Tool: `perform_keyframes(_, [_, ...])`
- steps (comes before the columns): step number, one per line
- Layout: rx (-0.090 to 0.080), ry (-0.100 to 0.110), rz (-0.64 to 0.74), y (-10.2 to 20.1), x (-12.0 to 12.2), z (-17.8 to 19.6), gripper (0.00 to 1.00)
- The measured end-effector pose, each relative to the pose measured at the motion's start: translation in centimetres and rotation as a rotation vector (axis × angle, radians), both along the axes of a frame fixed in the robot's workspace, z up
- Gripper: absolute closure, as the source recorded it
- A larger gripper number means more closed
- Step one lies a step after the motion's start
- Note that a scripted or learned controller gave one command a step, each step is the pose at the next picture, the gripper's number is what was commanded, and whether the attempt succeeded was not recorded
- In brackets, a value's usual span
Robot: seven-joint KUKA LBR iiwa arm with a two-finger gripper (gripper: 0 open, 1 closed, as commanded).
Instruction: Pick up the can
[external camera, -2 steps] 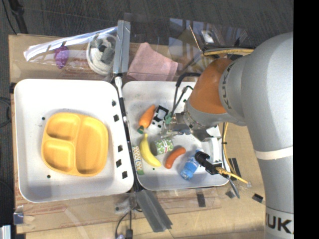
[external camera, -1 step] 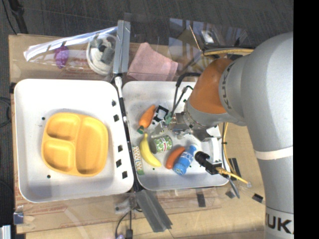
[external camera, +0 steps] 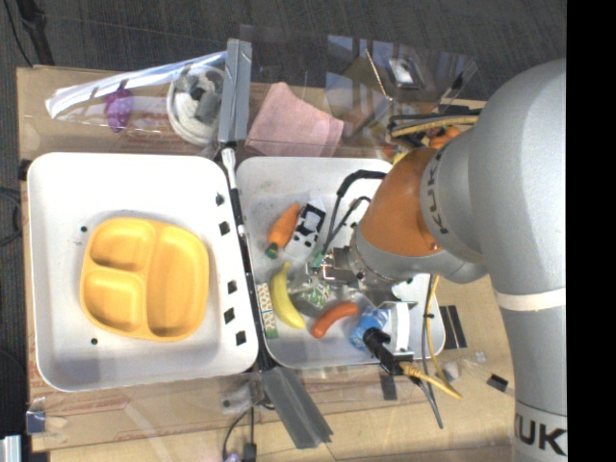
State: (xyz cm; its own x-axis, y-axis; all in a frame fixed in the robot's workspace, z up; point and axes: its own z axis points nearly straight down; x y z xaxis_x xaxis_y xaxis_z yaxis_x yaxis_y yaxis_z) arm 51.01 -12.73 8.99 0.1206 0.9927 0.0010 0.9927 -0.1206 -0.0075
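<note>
With the hand (external camera: 332, 269) low in the right bin (external camera: 252, 186) — its opening I cannot tell — it should centre on the can, clear of banana (external camera: 282, 301) and carrot (external camera: 283, 225).

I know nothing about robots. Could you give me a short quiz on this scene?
1. Fill in: the yellow plate has ___ compartments.
2. The arm reaches over the bin that holds: A) the plate, B) the banana, C) a cup.
3. True or false: the plate and the banana share a bin.
Key: 1 three; 2 B; 3 false.
</note>
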Motion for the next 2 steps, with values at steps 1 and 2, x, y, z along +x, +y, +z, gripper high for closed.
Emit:
perform_keyframes(1, [0.0, 0.001, 0.005, 0.0, 0.1, 1.0, 1.0])
perform_keyframes(2, [-0.001, -0.005, -0.039, -0.1, -1.8, 12.1, 1.0])
